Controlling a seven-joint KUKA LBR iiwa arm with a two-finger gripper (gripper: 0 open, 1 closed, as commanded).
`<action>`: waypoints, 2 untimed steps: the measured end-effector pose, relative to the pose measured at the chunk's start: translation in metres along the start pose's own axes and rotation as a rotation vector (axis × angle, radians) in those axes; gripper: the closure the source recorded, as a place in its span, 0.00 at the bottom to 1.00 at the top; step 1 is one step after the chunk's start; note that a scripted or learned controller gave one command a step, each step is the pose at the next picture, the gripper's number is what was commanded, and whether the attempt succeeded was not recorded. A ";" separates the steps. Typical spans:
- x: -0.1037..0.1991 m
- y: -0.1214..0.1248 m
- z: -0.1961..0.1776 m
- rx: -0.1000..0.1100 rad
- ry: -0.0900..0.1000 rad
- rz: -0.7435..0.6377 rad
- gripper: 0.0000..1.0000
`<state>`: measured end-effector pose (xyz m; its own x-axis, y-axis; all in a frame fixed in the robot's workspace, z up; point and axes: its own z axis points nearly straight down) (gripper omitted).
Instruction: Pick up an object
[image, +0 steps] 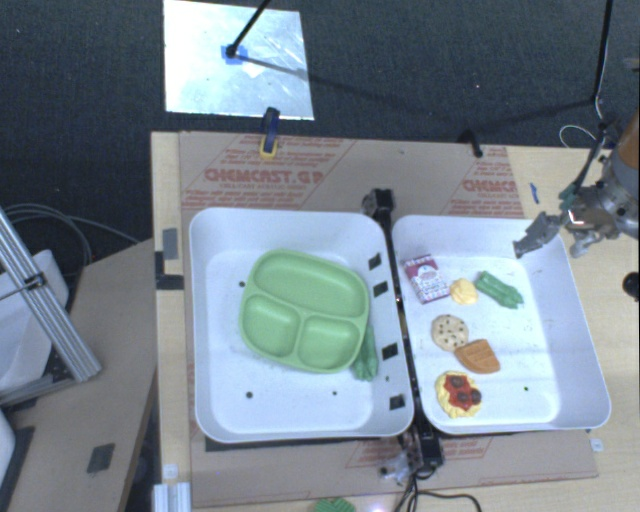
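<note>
Two shallow white bins sit side by side on the worktop (170, 330). The left bin (215, 400) contains one green divided tray (303, 310) with three compartments, and one small green item (366, 358) lies against the tray's edge at 4 o'clock. The right bin (580, 370) contains six small items: one pink-and-white packet (426, 278) at 10 o'clock, whose print is too small to read; one yellow piece (464, 292) just beside it; one green leafy piece (498, 289) at 1 o'clock; one round cookie (450, 330) near the centre; one orange wedge (478, 356) touching the cookie's lower side; and one red-and-yellow piece (459, 394) at 6 o'clock. The cardboard sheet (300, 165) under the bins bears red print reading "CHEMCAST", seen inverted. The pincer (560, 232) is at the right bin's 2 o'clock rim, apart from all six items; whether its fingers are spread or pressed together cannot be told.
</note>
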<state>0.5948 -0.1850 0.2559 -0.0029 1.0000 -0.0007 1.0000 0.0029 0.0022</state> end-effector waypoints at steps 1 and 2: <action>0.020 -0.048 0.079 0.009 0.004 0.002 0.00; 0.046 -0.093 0.175 0.004 0.002 0.002 0.00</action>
<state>0.5015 -0.1393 0.0802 -0.0013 1.0000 0.0012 1.0000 0.0013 -0.0019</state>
